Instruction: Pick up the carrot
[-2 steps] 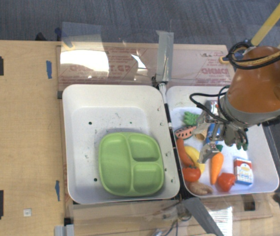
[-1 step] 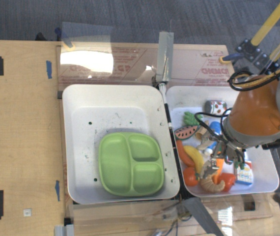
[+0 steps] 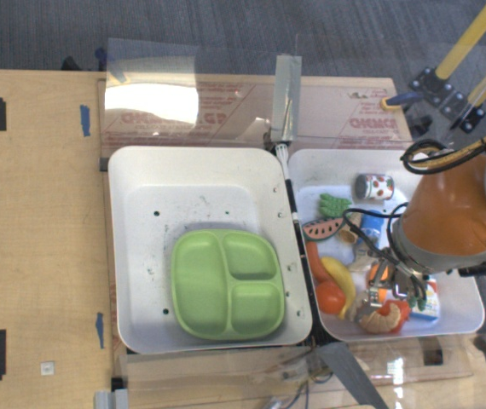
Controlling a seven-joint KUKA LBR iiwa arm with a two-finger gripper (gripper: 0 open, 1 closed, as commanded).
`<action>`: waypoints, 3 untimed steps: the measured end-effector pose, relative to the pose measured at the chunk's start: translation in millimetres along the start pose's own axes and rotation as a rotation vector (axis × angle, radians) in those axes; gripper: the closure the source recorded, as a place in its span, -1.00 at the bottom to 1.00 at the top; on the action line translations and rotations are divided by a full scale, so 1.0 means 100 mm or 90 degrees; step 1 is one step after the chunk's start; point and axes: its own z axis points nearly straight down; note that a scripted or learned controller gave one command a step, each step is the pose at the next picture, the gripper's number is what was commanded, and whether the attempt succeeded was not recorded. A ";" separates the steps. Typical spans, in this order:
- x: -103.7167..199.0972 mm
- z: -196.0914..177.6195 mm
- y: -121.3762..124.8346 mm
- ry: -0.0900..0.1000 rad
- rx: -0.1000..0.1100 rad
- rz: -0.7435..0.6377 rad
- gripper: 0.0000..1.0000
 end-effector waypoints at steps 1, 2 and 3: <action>-0.02 0.00 -0.10 0.002 -0.002 0.203 -1.00; 0.01 0.00 0.01 0.000 0.002 0.242 -1.00; -0.03 -0.12 0.02 -0.007 0.000 0.241 1.00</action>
